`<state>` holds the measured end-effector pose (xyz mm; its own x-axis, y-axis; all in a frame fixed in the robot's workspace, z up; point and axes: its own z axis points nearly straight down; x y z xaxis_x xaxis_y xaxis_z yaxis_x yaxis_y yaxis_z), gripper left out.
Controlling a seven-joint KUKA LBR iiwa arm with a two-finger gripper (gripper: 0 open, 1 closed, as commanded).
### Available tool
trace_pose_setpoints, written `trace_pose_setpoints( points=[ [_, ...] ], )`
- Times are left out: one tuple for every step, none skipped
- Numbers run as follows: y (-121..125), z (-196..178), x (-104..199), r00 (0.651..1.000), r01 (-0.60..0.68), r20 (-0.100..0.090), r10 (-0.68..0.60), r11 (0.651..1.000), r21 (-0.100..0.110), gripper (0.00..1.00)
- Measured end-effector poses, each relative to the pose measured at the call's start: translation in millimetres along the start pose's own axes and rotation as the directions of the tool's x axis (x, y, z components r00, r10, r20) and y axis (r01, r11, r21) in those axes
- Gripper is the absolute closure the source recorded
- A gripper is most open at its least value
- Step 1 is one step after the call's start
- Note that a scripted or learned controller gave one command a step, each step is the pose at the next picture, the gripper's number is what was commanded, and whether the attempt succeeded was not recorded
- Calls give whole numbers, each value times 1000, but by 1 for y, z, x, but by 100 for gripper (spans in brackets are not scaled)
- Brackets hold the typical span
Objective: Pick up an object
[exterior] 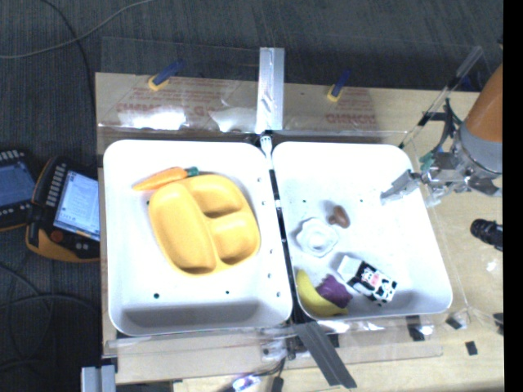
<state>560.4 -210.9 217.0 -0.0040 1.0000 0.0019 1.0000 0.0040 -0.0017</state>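
The right bin (425, 243) holds a small brown piece (338, 215), a clear round cup (316, 236), a yellow banana-like piece (314, 298), a purple item (332, 287) and a white carton with black patches (373, 281). My gripper (402, 186) hangs over the upper right part of this bin, near its right rim. It is well apart from the objects, and nothing shows in it. The brown piece lies closest, to its lower left.
The left bin (131, 284) holds a yellow divided tray (204, 221) with an orange carrot (166, 176) along its upper edge. A metal divider post (270, 88) stands between the bins at the back. A handheld controller (65, 211) lies left of the bench.
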Motion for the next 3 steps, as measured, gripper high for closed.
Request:
trace_pose_setpoints(
  points=[
    [21, 58, 75, 988, -151, -2, 151, 988, 2, 0],
    [36, 126, 81, 998, 58, 7, -58, 998, -13, 0],
    [37, 116, 84, 998, 59, 2, -59, 998, -17, 100]
  ],
)
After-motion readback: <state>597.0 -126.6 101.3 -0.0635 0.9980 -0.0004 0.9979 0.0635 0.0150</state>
